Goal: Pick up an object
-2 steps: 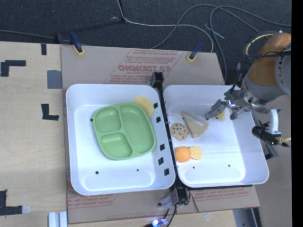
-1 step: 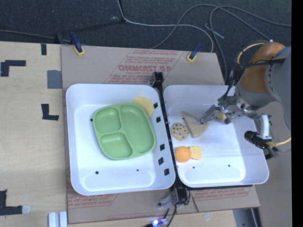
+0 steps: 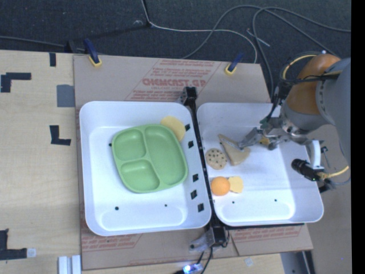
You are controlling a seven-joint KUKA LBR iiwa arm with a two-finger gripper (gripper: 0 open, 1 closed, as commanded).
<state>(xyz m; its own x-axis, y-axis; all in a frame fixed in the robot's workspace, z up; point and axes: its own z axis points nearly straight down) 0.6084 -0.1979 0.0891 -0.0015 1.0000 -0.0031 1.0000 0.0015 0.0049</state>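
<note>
**Jaws at the wedge in the right bin**

While the arm reaches in from the right, the jaws (image 3: 249, 141) sit low in the right bin (image 3: 296, 213), tips right at the near end of a tan wedge piece (image 3: 234, 150). Can't tell if they are spread or closed, or if anything is pinched; too small and dark.

The wedge lies flat just left of the jaws, long axis running from upper left to lower right, narrow tip pointing up-left, away from the jaws. Likely target, judging by closeness.

Further left, a round cookie (image 3: 215, 158) touches or nearly touches the wedge. Below-left of the jaws sit an orange ball (image 3: 220, 186) and a small yellow piece (image 3: 235, 184), side by side. Well left, in the other bin (image 3: 97, 210), a green divided plate (image 3: 149, 157) and a yellow item (image 3: 174, 126) at its upper edge.

Desk (image 3: 34, 170) carries both bins.
</note>
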